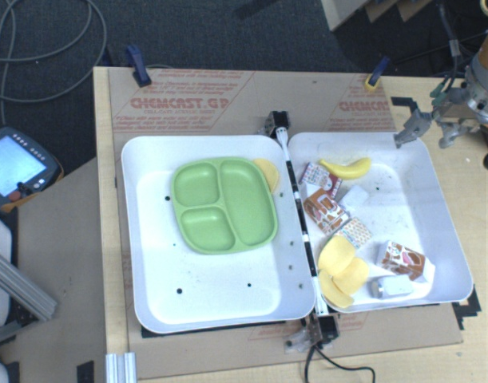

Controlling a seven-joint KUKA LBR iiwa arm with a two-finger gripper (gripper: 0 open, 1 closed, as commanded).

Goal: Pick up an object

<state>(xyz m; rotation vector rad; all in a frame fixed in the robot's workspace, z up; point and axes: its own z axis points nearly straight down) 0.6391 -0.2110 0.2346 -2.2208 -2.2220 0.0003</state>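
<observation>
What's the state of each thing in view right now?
claw: open, holding nothing, above the right bin's far right corner
green plate: flat, right side up, in the left bin
banana: lying loose at the right bin's far edge
brown carton: on its side, near right corner

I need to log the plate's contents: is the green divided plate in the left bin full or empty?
Empty. All three compartments of the green plate show bare green surface. A yellow item lies at its upper right edge, partly under the rim, not in a compartment.
</observation>
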